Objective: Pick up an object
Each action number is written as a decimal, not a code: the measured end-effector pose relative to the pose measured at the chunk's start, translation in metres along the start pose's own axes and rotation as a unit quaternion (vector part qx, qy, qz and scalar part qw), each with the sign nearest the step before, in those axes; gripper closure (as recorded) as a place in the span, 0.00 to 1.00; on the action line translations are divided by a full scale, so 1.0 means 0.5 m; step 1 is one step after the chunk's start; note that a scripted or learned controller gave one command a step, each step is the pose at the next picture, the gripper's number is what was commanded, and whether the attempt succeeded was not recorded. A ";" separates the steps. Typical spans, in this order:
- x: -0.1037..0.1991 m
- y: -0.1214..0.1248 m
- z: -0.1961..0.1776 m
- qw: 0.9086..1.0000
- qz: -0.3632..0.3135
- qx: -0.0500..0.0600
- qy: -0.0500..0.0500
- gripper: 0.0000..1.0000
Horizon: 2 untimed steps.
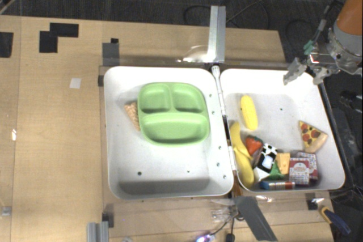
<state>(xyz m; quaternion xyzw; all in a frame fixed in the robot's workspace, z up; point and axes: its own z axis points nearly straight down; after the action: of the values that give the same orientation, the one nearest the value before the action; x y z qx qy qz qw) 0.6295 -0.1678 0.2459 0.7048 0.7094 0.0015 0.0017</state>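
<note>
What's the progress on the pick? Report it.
Done: nothing looks picked yet. The gripper sits above the right bin's far right corner with nothing seen between its fingers. In hand: only the approach. The banana, pizza slice and the pile of toys at the near edge all lie in that bin. Left: descend on one, close on it and lift. The green tray rests in the left bin.

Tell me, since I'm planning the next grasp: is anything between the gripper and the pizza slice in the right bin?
Nothing visible. The gripper sits over the right bin's far edge; bare white floor separates it from the pizza slice, which lies alone.
</note>
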 end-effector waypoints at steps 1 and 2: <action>0.109 0.008 0.166 1.000 -0.028 0.001 0.000 0.00; 0.144 -0.022 0.303 0.999 -0.049 0.000 0.000 0.00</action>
<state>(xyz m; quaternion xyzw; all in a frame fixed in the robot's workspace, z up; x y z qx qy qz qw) 0.6185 -0.0958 0.0945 0.6694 0.7429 0.0018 0.0017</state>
